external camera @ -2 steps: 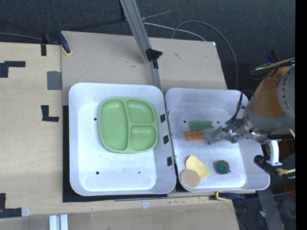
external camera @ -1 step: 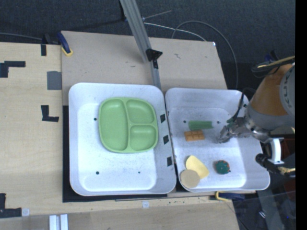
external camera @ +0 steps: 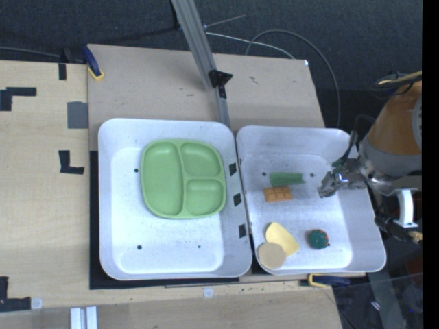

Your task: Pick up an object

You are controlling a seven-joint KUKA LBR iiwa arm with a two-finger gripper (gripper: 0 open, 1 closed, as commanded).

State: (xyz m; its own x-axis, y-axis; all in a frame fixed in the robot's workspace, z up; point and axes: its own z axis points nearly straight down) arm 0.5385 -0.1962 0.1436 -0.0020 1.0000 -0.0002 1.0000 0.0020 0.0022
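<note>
In the right bin [external camera: 357,211] lie a green bar [external camera: 286,178], an orange waffle-like block [external camera: 278,195], a pale yellow piece [external camera: 282,237] with a tan round disc [external camera: 271,255] beside it, and a small dark green ball with a red spot [external camera: 317,238]. My gripper [external camera: 329,185] hangs over the right side of this bin, to the right of the green bar and the orange block and above the ball. Nothing shows between its fingers.
The left bin [external camera: 120,238] holds a light green divided plate [external camera: 183,178]. A grey metal post [external camera: 199,40] slants down from the top to the bins' rear join. Black cables run behind the right bin.
</note>
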